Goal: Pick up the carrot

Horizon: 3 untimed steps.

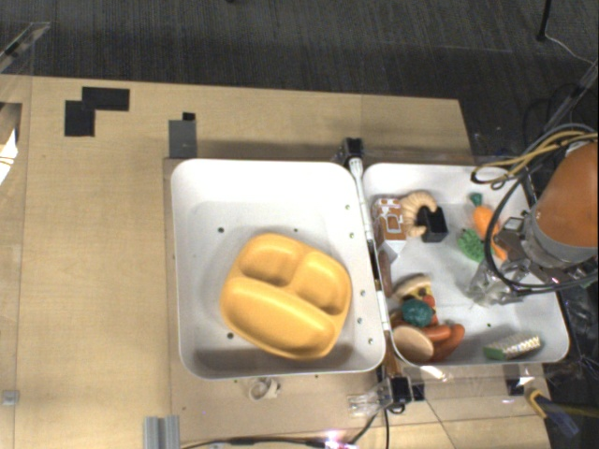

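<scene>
The hand (489, 285) hangs low in the right bin (552, 344); whether it is apart or together, I cannot tell. The carrot (482, 221) lies just beyond it, green top (471, 244) nearer.

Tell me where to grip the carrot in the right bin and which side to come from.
Grip the carrot across its orange body, just below the green top. It lies near the right bin's far wall, partly hidden by the arm's cables, so its full pose is hard to read. Coming straight down from above looks safest, with the fingers on its left and right sides.
</scene>
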{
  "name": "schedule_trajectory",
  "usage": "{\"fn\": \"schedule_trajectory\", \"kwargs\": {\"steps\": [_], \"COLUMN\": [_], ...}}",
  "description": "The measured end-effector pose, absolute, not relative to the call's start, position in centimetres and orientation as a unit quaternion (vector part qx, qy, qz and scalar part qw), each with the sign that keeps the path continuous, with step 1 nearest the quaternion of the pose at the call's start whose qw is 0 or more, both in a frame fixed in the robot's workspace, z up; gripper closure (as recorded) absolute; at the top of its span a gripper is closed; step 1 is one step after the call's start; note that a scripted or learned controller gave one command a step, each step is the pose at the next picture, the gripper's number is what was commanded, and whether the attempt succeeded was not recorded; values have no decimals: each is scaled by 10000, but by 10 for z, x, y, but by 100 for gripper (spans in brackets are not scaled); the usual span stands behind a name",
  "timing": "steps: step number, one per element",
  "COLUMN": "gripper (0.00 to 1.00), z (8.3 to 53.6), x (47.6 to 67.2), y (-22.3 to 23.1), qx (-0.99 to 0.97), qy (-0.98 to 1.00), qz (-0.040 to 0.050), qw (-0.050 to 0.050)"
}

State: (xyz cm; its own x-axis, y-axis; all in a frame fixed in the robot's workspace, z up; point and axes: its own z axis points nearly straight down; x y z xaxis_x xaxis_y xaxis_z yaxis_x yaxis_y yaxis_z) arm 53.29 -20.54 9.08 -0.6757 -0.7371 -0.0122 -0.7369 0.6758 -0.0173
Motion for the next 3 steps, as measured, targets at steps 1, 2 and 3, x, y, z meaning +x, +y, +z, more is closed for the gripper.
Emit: {"fn": "schedule_trajectory", "kwargs": {"steps": [1, 2, 3], "gripper": [100, 100, 100], "z": [209, 217, 230], "x": [516, 518, 521], "y": [-199, -198, -197], "qx": [-3957, -3951, -3942], "qy": [9183, 9186, 9188], "qz": [-71, -61, -83], "qw": [94, 117, 168]}}
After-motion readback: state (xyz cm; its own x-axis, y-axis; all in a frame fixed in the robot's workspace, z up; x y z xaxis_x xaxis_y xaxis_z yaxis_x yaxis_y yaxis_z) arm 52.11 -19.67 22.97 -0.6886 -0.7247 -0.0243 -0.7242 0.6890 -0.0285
